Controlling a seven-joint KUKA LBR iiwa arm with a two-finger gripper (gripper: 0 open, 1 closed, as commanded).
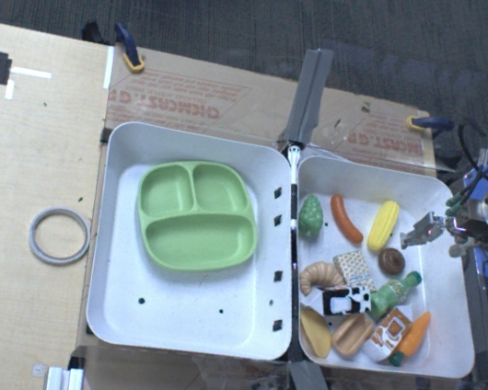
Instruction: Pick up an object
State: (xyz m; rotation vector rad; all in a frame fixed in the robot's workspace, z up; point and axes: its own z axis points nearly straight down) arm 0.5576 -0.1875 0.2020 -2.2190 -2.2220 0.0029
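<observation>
The hand hangs over the right bin, near its right wall, above bare white floor just right of the corn. Its metal fingers show as a small grey cluster, and whether they are spread or closed cannot be told; nothing is seen between them.

The toys lie heaped in the lower middle of that bin. The corn is a short yellow cob, standing nearly on end beside an orange-red sausage that lies aslant. Left of these, by the bin's left wall, sits a knobbly green pepper. Below the corn is a small brown round piece, then a green bottle, a tan croissant, a checked cracker, a black and white piece, a bread roll, a white carton and an orange carrot with a green tip.

The left bin holds a pale green divided plate.
</observation>
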